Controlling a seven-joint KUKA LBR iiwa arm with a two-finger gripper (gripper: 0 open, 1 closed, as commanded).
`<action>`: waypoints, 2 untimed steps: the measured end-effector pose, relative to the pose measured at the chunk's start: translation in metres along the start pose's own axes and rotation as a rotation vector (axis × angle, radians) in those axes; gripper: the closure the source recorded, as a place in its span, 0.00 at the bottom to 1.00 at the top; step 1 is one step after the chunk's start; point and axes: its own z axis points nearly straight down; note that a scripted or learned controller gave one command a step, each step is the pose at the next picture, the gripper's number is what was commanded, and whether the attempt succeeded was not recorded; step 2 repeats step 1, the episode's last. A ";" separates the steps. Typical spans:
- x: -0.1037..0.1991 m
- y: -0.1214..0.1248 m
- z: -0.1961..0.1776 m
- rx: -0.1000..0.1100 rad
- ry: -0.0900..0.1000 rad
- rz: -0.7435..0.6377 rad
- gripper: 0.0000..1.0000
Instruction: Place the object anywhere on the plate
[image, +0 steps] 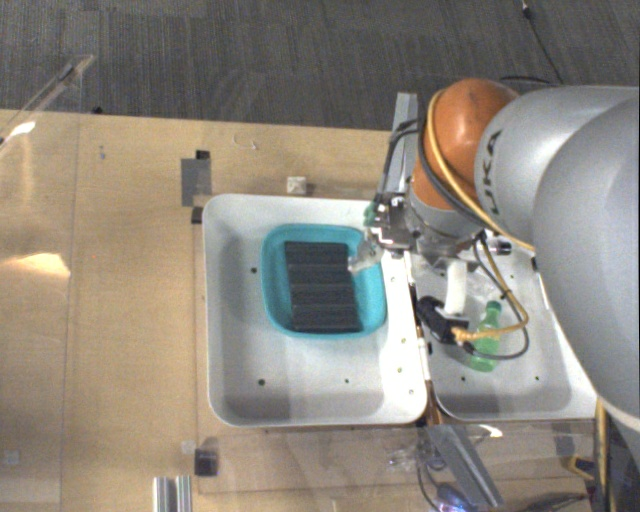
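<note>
A teal plate (273, 285) lies in the left bin (240, 380), toward its upper right. A black ridged slab (322, 287) rests flat on the plate and covers most of its middle. My gripper (363, 258) hangs over the plate's upper right rim, just right of the slab's top corner. Nothing shows between it and the slab. The grey arm with its orange band (455, 130) hides much of the right bin.
A small green object (486, 345) lies in the right bin (500, 400), below the wrist. The ridge between the two bins (415, 370) runs just right of the plate. Small clamps (197, 178) stand on the wooden bench around the bins.
</note>
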 end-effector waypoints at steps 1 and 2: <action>-0.052 0.046 -0.005 0.000 -0.002 -0.132 0.00; -0.052 0.046 -0.005 0.000 -0.002 -0.132 0.00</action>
